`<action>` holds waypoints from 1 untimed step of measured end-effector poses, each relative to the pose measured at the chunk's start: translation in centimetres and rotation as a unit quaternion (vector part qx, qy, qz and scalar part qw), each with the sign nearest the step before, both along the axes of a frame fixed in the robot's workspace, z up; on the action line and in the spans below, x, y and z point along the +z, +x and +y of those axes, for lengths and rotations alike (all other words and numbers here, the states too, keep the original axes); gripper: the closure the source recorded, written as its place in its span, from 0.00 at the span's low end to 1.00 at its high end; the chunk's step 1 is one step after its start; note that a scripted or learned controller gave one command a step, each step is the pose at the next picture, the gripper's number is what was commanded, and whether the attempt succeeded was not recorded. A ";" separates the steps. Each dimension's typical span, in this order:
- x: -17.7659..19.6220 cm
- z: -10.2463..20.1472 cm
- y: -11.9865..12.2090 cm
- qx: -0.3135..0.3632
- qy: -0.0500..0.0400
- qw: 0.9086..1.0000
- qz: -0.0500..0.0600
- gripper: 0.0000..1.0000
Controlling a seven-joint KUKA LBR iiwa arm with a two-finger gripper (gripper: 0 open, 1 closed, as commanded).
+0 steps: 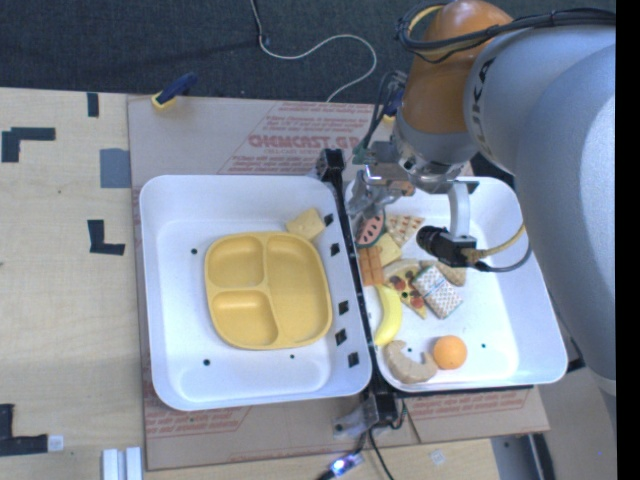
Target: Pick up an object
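My gripper (367, 204) hangs low over the far left corner of the right bin (520, 343), close to the divider between the bins. Just below it lie a small reddish piece (370, 231) and a waffle-like cracker (404, 230). Further toward the front of that bin are an orange cracker (370, 266), a pizza slice (408, 284), a silver wrapped block (438, 294), a banana (388, 316), an orange (450, 352) and a bread ring (407, 364). Nothing is visibly lifted off the pile.
The left bin (170, 268) holds a yellow divided plate (267, 290) and a pale yellow block (307, 224) near the divider. The grey arm (540, 118) covers the right bin's far right side. A black cable (300, 48) runs across the bench behind the bins.
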State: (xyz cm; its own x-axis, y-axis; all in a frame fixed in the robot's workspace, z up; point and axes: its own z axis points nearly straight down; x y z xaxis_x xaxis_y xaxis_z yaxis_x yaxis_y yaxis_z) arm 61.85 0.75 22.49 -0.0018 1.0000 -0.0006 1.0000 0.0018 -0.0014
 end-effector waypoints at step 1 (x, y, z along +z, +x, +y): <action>0.6 -0.9 -0.1 -0.001 0.000 1.000 0.000 1.00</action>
